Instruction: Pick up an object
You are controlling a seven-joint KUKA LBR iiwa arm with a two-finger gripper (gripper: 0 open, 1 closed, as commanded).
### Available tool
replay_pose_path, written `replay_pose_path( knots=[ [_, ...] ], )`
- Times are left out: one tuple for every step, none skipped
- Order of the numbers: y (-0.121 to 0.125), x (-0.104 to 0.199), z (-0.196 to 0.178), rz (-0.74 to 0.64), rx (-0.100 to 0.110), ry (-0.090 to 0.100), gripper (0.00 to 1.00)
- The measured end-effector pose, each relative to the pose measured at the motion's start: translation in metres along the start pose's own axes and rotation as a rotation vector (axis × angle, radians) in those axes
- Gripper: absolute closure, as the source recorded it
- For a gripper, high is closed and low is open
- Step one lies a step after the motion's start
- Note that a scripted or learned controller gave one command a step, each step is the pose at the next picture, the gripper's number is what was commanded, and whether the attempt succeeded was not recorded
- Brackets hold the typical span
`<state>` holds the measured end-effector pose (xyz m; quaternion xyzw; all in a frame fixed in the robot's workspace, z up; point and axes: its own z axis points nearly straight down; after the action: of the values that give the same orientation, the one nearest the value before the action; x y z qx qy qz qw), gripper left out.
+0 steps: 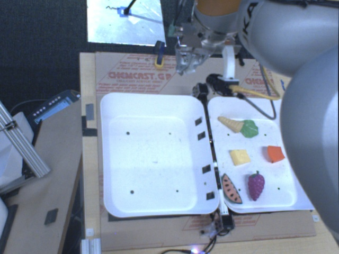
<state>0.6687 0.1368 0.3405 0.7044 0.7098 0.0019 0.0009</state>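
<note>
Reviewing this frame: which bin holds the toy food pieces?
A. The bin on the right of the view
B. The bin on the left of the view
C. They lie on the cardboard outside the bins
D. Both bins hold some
A: the ice cream cone, yellow block, orange block, watermelon slice and grapes all lie in the right bin.

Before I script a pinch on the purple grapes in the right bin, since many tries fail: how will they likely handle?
The purple grapes look like a moulded toy, so probably stiff and light. Their lumpy, rounded surface may slip between flat fingers. They lie lengthwise near the watermelon slice, apart from it, and could rock or roll sideways if nudged.
</note>
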Motion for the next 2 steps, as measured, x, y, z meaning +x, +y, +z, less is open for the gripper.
replay_pose_path(
  knots=[
    [0.0, 0.052, -0.017, 0.001, -0.001, 0.0, 1.0],
    [0.001, 0.088, -0.024, 0.001, 0.0, 0.0, 1.0]
  ],
)
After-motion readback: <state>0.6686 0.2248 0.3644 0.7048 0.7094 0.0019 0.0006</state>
